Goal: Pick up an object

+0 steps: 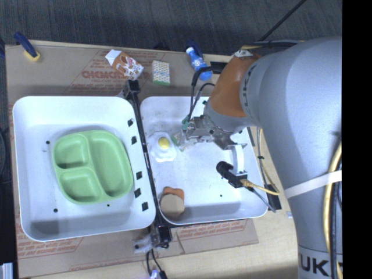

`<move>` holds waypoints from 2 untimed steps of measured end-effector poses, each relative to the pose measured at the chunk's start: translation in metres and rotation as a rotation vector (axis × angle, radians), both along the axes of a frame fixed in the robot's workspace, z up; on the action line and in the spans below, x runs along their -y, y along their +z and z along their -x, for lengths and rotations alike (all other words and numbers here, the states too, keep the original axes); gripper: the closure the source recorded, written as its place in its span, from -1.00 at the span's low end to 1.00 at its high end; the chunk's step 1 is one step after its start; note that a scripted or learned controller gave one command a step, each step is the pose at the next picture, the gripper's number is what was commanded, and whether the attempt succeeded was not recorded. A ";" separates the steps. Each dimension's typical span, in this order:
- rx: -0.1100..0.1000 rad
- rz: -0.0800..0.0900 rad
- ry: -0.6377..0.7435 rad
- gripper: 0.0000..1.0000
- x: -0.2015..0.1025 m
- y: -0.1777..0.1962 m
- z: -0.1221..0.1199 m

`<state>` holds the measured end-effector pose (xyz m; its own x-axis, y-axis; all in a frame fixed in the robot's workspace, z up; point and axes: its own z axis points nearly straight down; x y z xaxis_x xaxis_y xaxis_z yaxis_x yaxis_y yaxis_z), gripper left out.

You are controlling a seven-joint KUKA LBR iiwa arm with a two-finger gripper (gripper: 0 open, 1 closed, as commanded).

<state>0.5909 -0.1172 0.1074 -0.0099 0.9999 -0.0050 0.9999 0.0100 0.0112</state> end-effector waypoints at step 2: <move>-0.012 -0.005 -0.001 1.00 0.012 0.136 0.049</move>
